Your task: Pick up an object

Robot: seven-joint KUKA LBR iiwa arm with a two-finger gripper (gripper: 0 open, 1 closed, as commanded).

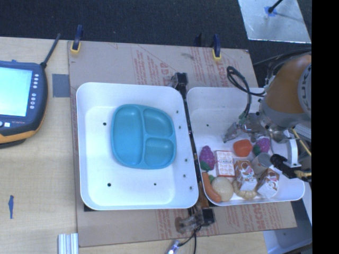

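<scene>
The right bin [212, 107] holds a heap of toy food along its near side. In it are purple grapes [206, 157], a red and white box [224, 163], an orange-red round piece [242, 147], a purple piece [262, 144], a carrot [210, 189], a beige lump [223, 188] and small cartons [247, 177]. My gripper [237, 130] hangs over the middle of this bin, just behind the orange-red piece and reaching in from the right. I see nothing held in it.
The left bin [90, 142] holds a blue divided plate [143, 136]. A tablet-like pendant [18, 99] lies at the far left of the bench. A black cable [241, 83] loops above the right bin's back. The arm's grey and orange wrist [288, 91] covers the bin's right side.
</scene>
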